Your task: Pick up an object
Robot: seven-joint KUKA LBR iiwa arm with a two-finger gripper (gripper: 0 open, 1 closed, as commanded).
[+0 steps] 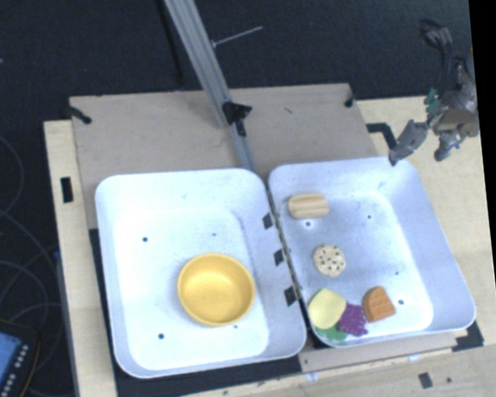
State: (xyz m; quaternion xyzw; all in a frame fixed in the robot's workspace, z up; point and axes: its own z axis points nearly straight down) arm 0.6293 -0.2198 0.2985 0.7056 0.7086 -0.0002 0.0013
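My gripper (423,143) hangs at the right edge of the view, above the far right corner of the right bin (416,221). Its two fingers are spread apart with nothing between them. In the right bin lie a tan bread roll (307,206) near the far left side, a speckled cookie (329,260) in the middle, and at the near side a yellow-green piece (327,308), a purple grape bunch (353,320) and an orange-brown piece (378,304). A yellow bowl (215,288) sits in the left bin (137,221).
A grey metal bar (204,62) slants down from the top to the divide between the bins. Small black clips (282,257) line that divide. A tablet (4,365) lies off the bench at the lower left.
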